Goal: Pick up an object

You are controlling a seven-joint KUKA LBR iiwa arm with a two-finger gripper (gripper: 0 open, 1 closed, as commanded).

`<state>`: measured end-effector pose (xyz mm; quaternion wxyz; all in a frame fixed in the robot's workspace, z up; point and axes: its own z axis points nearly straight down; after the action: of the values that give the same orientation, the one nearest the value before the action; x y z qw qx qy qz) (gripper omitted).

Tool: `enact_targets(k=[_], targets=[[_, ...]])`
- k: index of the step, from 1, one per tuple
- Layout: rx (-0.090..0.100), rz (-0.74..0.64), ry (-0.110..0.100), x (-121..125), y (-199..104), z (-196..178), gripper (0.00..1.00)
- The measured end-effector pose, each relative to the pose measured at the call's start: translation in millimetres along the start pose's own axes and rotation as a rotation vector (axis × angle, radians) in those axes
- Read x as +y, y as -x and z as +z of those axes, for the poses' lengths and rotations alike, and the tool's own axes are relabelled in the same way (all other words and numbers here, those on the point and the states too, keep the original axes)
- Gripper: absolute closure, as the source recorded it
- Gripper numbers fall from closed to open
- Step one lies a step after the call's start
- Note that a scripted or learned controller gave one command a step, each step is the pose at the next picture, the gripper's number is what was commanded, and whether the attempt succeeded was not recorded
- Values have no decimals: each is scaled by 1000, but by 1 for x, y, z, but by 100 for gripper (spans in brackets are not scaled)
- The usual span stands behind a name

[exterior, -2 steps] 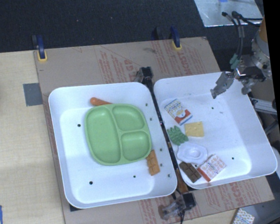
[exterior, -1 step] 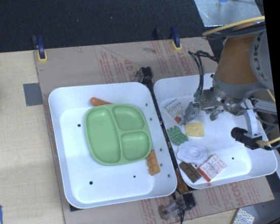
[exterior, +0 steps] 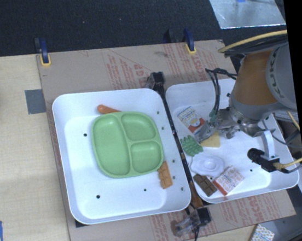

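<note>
While reaching in from the right over the right bin [exterior: 269,183], gripper [exterior: 210,130] low among the clutter, just above a yellow wedge [exterior: 211,142] and beside a green toy [exterior: 191,145]; finger opening impossible to tell. Nearby: white packet [exterior: 190,117], clear lid [exterior: 207,165]. Green divided plate [exterior: 126,143] in left bin [exterior: 84,203].

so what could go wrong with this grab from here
The gripper is low in the right bin where a yellow wedge, a green piece and a small packet crowd together, so it may pinch two things or nudge them aside. It also works close to the bin's left wall, which could block a finger.
</note>
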<state>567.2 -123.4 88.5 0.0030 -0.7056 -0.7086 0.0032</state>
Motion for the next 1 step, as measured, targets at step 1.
enact_targets(k=[1], targets=[[-5, 0, 14, 5, 2, -19, 100]])
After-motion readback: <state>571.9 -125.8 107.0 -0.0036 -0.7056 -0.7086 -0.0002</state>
